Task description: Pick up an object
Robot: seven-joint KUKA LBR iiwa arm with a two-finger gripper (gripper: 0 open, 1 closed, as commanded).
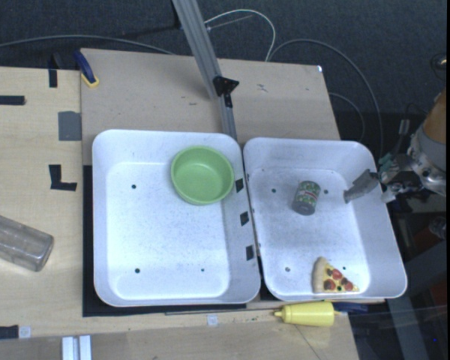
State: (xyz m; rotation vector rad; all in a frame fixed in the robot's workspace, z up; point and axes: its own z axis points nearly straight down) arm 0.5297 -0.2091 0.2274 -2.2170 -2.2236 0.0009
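1. The end effector (pixel 364 184) hangs over the right bin's (pixel 375 268) right wall; whether its fingers are open or closed, I cannot tell.
2. A small green can (pixel 306 198) lies mid-bin, apart from it.
3. A toy pizza slice (pixel 330 276) sits near that bin's front right corner.
4. A green bowl (pixel 202 175) rests against the left bin's (pixel 135 276) back right corner.

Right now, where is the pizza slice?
The pizza slice lies in the right bin, at its near right corner, just above the yellow bottle.
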